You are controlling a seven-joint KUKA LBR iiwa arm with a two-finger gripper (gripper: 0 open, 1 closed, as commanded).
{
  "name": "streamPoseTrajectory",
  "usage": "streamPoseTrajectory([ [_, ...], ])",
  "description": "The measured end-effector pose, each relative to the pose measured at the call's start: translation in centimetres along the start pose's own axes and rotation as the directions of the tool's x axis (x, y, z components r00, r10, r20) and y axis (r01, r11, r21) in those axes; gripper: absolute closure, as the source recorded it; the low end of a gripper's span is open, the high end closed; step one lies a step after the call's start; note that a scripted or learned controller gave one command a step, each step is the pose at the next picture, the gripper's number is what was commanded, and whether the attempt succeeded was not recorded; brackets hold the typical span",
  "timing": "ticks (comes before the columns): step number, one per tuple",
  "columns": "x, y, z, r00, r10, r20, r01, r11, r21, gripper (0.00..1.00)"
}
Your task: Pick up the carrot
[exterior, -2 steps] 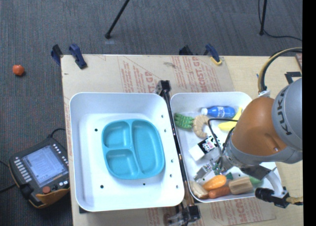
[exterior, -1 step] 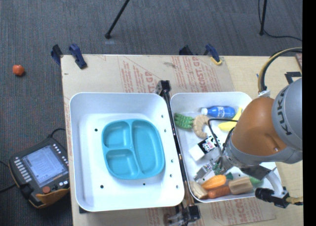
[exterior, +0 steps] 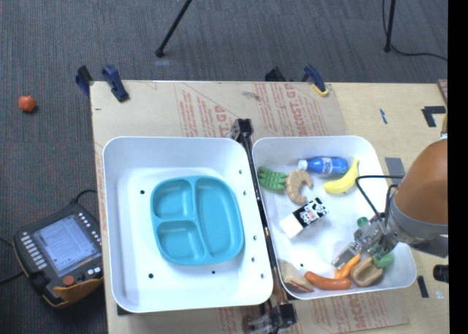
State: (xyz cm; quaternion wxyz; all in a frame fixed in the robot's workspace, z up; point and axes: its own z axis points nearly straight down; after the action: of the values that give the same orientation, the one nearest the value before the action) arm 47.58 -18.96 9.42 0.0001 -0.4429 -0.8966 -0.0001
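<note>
I see the arm (exterior: 428,194) reaching in from the right edge of the frame, its jaws (exterior: 356,251) low in the right bin (exterior: 365,146), at the lower right of the picture. The jaws are down over the upper end of the carrot (exterior: 329,279), which lies along the bin's lower edge, orange and roughly level. I cannot tell how far the jaws are parted, nor whether they have hold of anything. Just right of the carrot sits a tan ring-shaped piece (exterior: 367,274), with a green piece (exterior: 382,258) beside it. Higher in the same bin I see a banana (exterior: 344,179), a blue bottle (exterior: 325,165), a croissant (exterior: 297,185) and a black-and-white carton (exterior: 306,217). The left bin (exterior: 124,179) holds a blue divided tray (exterior: 196,220), well apart from the jaws.
</note>
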Motion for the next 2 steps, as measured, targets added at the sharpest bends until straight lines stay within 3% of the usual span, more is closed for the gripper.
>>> streamPoseTrajectory([
  [1,4.3,3.9,0.4,0.961,-0.277,0.014,0.277,0.961,-0.007,0.0],
  [2,7.0,7.9,0.6,0.997,0.076,0.004,-0.076,0.997,0.001,0.0],
])
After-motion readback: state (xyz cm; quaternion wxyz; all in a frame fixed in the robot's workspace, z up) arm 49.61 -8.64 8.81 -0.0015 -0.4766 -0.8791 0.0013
